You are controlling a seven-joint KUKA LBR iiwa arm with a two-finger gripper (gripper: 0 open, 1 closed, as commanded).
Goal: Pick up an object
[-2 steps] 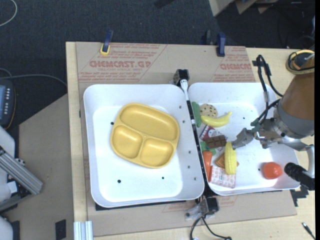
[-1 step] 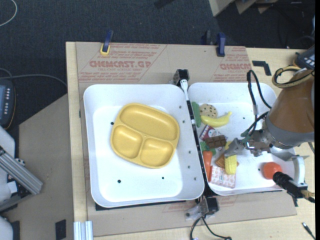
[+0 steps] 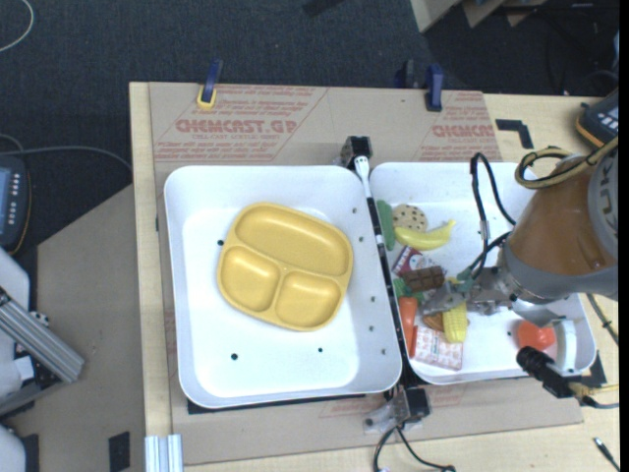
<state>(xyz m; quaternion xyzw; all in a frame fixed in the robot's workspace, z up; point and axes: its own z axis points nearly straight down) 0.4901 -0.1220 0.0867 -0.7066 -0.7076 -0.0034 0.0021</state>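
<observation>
The right bin [image 3: 491, 354] holds several toy foods: a yellow banana [image 3: 428, 234], a speckled cookie [image 3: 409, 214], a green piece [image 3: 385, 223], a brown bar [image 3: 425, 280], an orange carrot [image 3: 409, 322], a yellow corn cob [image 3: 455, 322] and a red-and-white packet [image 3: 433, 348]. My gripper [image 3: 462, 297] is low in this bin, just above the corn cob and beside the brown bar. The grey arm [image 3: 565, 239] covers the bin's right part. I see nothing lifted.
A yellow divided plate [image 3: 285, 264] lies in the left bin [image 3: 197, 303]. An orange-red round object [image 3: 536, 335] sits at the right bin's near right corner, under the arm. Black cables [image 3: 482, 190] loop above the wrist.
</observation>
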